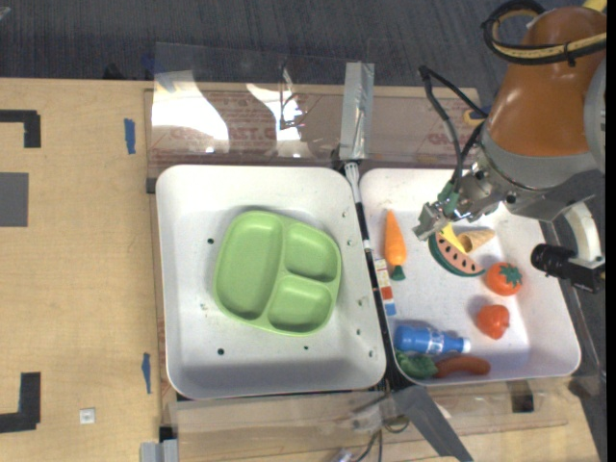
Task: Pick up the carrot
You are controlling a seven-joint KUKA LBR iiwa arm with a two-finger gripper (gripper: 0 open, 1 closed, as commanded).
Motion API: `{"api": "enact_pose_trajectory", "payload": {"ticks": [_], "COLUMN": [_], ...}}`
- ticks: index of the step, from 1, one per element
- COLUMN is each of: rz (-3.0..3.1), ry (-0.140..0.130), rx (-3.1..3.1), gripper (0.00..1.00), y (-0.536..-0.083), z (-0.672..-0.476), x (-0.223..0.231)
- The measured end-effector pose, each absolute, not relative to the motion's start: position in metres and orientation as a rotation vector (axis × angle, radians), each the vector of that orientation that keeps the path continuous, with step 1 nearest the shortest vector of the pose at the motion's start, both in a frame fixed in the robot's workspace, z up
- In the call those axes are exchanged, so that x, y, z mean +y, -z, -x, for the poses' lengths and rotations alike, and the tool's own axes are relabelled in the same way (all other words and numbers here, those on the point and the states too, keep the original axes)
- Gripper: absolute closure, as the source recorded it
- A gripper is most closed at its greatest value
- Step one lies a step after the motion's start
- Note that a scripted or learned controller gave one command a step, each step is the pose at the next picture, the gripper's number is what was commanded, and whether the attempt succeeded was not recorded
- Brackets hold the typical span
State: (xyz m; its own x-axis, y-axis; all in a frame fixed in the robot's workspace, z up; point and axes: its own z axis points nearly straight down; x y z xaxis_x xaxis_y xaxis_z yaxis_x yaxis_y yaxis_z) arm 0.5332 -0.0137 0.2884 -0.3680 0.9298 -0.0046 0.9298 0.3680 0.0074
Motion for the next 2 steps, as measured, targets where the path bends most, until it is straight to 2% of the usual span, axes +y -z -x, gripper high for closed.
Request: {"api": "enact_pose_trajectory", "payload": {"ticks": [1,2], "rz": [-1.63,-1.344], "ry": [0.001,0.001], "rx": [2.69,2.836], "gripper": [1.0,1.0], "y": [-0.237,-0.216], "z": [-0.511,-0.57], "x": [0.098,0.033]}}
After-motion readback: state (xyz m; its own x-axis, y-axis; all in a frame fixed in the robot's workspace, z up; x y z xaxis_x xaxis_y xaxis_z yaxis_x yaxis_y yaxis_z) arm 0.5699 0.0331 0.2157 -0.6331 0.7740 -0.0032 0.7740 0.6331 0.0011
